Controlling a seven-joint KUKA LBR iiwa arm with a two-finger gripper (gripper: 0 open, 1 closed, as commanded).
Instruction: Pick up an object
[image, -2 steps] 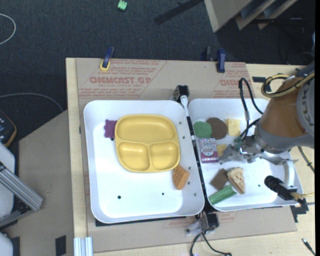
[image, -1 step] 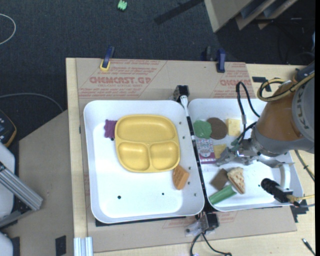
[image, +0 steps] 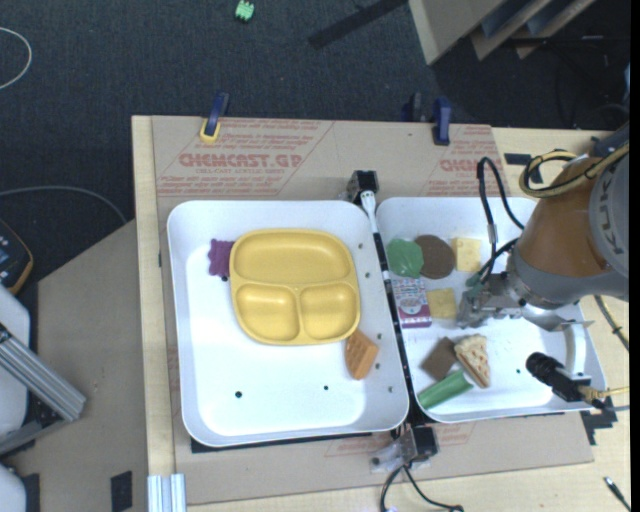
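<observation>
From above, my arm (image: 575, 235) reaches in from the right over the right bin (image: 560, 395), and my pincer (image: 478, 305) hangs low above that bin's middle; whether it is wide or narrow I cannot tell, and nothing shows clearly between its tips. Just left of it lie a yellow block (image: 441, 303) and a pink-and-white packet (image: 409, 298). Farther back sit a green round piece (image: 405, 257), a brown disc (image: 435, 256) and a pale yellow square (image: 467, 254). Nearer the front rest a brown wedge (image: 439, 358), a sandwich-like piece (image: 473, 357) and a green cylinder (image: 443, 388). In the left bin (image: 270, 400) a yellow divided tray (image: 296, 284) covers part of a purple piece (image: 220, 257), with a toast-coloured piece (image: 361, 354) just beside its corner.
</observation>
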